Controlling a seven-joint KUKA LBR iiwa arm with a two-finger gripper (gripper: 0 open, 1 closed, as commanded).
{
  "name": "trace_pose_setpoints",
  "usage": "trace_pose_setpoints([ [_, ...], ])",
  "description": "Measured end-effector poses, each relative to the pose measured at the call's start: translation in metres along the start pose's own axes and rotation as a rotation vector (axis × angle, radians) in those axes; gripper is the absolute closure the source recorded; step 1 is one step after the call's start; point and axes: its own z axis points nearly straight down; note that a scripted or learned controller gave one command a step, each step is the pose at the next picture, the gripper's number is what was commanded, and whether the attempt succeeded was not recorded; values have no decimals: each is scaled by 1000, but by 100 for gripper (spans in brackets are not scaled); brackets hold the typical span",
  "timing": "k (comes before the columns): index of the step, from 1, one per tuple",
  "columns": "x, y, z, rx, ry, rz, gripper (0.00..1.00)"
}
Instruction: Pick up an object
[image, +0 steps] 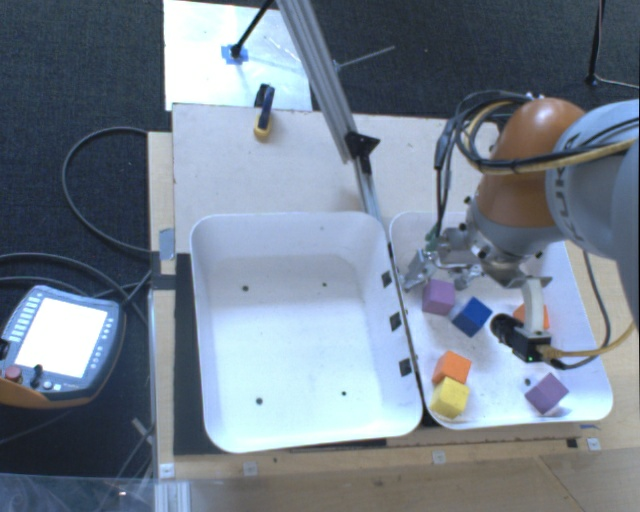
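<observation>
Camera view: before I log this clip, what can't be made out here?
- Claw: the wrist above covers much of it, so how its fingers stand is unreadable, as is any grip on the purple cube beside it.
- Orange block: largely hidden behind the white part and black piece in front of it.
- Right bin: its far end lies under the arm.
- Pendant: screen washed out, nothing readable.
</observation>
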Motion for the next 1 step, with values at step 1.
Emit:
trace_pose_setpoints([
  [1, 88, -50, -9, 7, 2, 0, 100],
])
